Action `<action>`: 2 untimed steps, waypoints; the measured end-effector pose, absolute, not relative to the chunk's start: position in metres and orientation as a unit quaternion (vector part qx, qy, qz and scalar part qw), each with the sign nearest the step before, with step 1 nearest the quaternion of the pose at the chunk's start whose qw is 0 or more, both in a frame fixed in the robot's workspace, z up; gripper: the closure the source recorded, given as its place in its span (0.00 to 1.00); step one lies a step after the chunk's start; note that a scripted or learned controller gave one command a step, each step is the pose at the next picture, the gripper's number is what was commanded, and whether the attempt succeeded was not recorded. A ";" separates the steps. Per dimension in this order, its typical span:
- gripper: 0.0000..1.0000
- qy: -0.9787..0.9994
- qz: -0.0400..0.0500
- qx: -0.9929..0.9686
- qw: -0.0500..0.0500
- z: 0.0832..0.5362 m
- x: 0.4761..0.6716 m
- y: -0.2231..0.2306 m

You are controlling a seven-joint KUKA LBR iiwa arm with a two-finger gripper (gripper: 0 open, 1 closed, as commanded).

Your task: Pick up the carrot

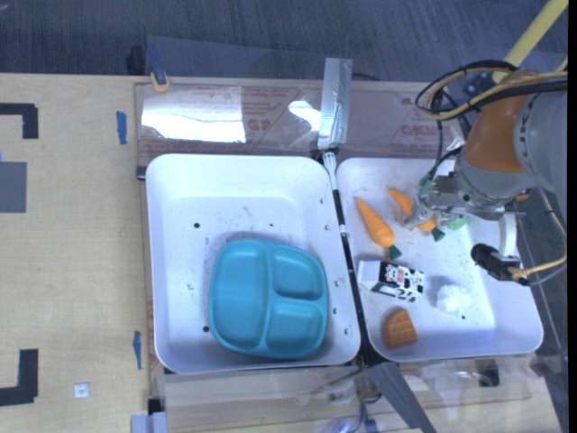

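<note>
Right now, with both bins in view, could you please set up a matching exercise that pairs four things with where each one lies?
Things:
1. teal divided plate
2. long orange carrot
3. black-and-white cow-patterned toy
4. gripper

Places:
A. upper part of the right bin, over small orange pieces
B. left bin, towards its near edge
C. right bin, close to the divider between the bins, upper half
D. middle of the right bin, below the carrot

Pairs: 1-B, 2-C, 3-D, 4-A
</note>
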State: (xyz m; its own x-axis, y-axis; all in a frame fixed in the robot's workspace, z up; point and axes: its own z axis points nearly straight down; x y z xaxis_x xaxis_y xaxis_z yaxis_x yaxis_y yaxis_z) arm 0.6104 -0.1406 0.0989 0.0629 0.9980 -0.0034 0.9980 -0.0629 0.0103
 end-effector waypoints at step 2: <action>1.00 0.549 -0.018 0.835 -0.012 0.185 0.650 -0.072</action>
